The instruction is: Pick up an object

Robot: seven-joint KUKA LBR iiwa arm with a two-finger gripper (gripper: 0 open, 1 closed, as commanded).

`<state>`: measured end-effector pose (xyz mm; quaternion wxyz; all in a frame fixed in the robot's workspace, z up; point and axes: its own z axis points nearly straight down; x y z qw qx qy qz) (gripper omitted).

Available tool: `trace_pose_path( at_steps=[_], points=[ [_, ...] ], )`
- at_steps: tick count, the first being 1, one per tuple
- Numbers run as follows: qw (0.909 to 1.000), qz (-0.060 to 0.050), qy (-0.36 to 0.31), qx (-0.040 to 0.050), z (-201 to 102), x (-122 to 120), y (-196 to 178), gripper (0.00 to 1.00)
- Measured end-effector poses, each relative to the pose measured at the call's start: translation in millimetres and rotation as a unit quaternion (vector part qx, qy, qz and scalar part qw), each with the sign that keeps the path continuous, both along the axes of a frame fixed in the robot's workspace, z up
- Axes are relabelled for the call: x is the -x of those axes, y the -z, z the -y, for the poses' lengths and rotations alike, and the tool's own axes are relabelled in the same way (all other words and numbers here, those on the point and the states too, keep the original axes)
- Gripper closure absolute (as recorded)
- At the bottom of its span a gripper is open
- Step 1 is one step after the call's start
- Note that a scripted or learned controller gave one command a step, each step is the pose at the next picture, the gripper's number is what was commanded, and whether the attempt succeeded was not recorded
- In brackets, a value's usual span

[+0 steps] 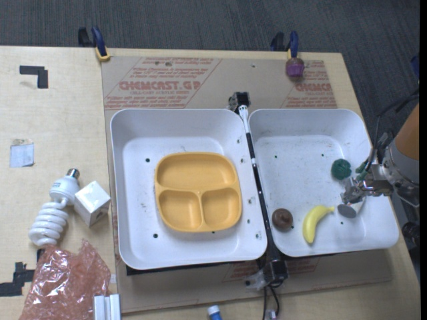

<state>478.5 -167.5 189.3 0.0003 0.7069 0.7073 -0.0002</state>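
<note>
Bins sit side by side on the table, and you are looking down on both at a slant. The left bin holds a yellow divided tray with three compartments, lying flat near the middle. The right bin holds the loose things you could pick: a yellow banana near the front wall, a small brown round object just left of the banana and close to the divider between the bins, and a dark green ball toward the right wall.

Your arm enters from the right edge, and the end effector hangs low over the right side of the right bin, between the green ball and the banana's upper tip. It sits near both but you can see nothing clamped between its fingers; whether they stand wide or narrow cannot be told from this angle, since the metal parts blur together.

Outside the bins, on the left of the table, you have a spiral light bulb, a small white cube touching it, and crinkled pink plastic wrap at the front. A purple object rests beyond the right bin, by a blue clamp.
</note>
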Motion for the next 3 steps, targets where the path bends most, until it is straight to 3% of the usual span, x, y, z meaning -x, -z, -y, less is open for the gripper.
trace_pose_path(
  at_steps=[1,2,3],
  points=[
    [1.0,0.0,0.0,0.0,-0.1,0.0,0.0,0.0],
    [1.0,0.0,0.001,-0.0004,-14.9,-1.5,97.1,0.0],
    [1.0,0.001,0.001,0.0001,-14.4,-2.6,87.3,1.0]
  ],
)
